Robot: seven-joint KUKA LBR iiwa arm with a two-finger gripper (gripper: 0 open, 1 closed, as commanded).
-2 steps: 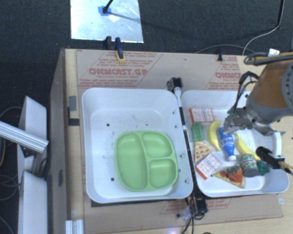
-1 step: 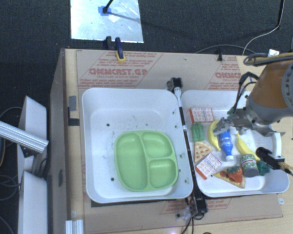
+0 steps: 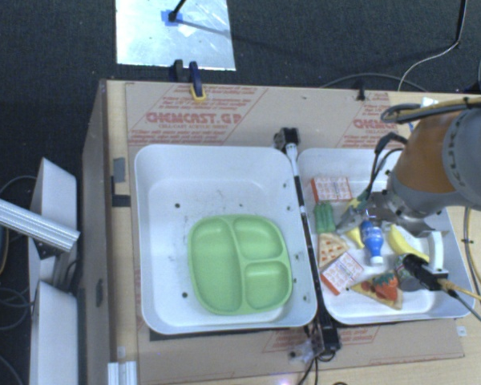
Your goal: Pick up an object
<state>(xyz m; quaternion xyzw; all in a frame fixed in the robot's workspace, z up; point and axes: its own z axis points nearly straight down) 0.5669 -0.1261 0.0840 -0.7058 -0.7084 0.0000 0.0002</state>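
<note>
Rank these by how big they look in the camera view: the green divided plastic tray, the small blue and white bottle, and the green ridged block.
1. green divided plastic tray, by far the largest
2. small blue and white bottle
3. green ridged block

The last two look nearly alike, so their order is unsure.

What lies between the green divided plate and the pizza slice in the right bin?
In the camera view, between the green divided plate and the pizza slice run the two bins' adjoining white walls, with a dark strip along their seam. No loose item sits there.
</note>
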